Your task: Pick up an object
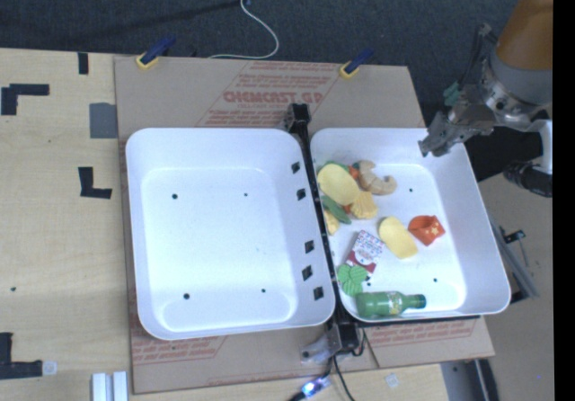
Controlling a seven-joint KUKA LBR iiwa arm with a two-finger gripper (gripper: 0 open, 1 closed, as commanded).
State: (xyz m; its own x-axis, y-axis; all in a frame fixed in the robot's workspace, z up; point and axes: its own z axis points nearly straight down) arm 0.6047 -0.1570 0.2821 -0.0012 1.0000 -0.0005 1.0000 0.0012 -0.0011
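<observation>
Green bottle [388,303] lay nearest the camera, at about 6 o'clock in the right bin [482,210], touching the near wall. Its long axis ran roughly 9-to-3, cap end pointing toward 3 o'clock, body flat on its side. Just at its 10 o'clock sat a green leafy piece [351,280], with a small red-and-white packet [366,246] above that. Yellow rounded piece [397,236] lay mid-bin, long axis 10-to-4, touching or just beside a red-orange piece [427,228] at its 3 o'clock. Toward 11 o'clock of the bin, a cluster: large yellow piece [338,182], long axis about 10-to-4, against the divider side, a paler yellow lump [364,205] below it, and a tan-brown piece [375,180] at its 3 o'clock. Left bin [216,233] lay beside the right one, rims meeting. Both rested on a cardboard sheet [269,93].

Arm [526,40] came in from 3 o'clock, wrist angled down and toward 8 o'clock. Gripper [435,144] hung over the right bin's 1 o'clock corner, well apart from every object, nothing between the tips. Could not tell whether the fingers were open or closed; too dark and small.
</observation>
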